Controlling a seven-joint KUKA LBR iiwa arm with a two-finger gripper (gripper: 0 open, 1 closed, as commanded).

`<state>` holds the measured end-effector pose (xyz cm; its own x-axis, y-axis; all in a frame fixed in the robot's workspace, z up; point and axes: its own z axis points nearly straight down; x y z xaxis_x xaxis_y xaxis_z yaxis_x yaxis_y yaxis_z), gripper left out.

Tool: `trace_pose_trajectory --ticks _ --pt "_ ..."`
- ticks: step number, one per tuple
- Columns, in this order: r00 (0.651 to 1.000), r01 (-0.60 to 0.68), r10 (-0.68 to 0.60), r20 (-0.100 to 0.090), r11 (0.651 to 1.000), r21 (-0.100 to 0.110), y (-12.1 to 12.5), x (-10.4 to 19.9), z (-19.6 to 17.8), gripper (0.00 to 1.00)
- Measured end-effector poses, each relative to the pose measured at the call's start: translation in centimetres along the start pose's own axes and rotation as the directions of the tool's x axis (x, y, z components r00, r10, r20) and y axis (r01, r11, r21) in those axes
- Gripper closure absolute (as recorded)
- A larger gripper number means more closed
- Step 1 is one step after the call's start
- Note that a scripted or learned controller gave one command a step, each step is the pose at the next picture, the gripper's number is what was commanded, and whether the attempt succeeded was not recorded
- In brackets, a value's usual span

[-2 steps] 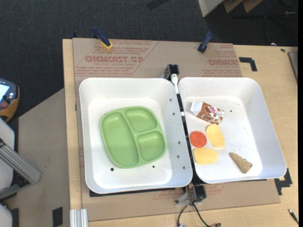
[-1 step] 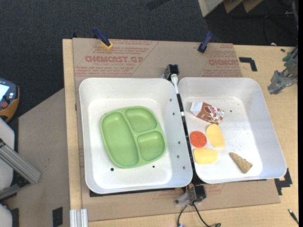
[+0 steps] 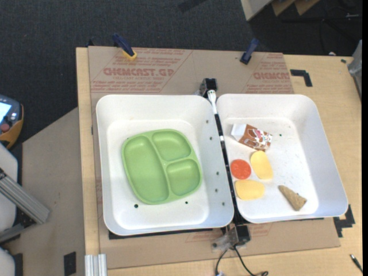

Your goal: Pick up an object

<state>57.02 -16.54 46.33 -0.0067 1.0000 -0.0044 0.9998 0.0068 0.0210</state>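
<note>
The right bin (image 3: 322, 148) holds several small items. A brown and white snack packet (image 3: 252, 135) lies toward its back left. Below that sit an orange-red round disc (image 3: 240, 168), a yellow oval piece (image 3: 261, 165) and a second yellow piece (image 3: 249, 189), close together. A tan wedge-shaped crumb (image 3: 293, 197) rests near the bin's front right. In the left bin (image 3: 106, 154) a green divided plate (image 3: 161, 165) with three compartments lies flat.
Both bins stand on a cardboard sheet (image 3: 172, 65) held by two clamps, a blue and yellow one (image 3: 124, 46) and a blue one (image 3: 249, 50). A black hinge strip (image 3: 217, 131) runs between the bins. Dark floor surrounds the bench.
</note>
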Motion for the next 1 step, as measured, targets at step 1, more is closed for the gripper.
trace_pose_trajectory --ticks 1 --pt "1.0 0.001 -0.001 -0.004 1.0 0.007 -0.86 6.59 -7.9 1.0"
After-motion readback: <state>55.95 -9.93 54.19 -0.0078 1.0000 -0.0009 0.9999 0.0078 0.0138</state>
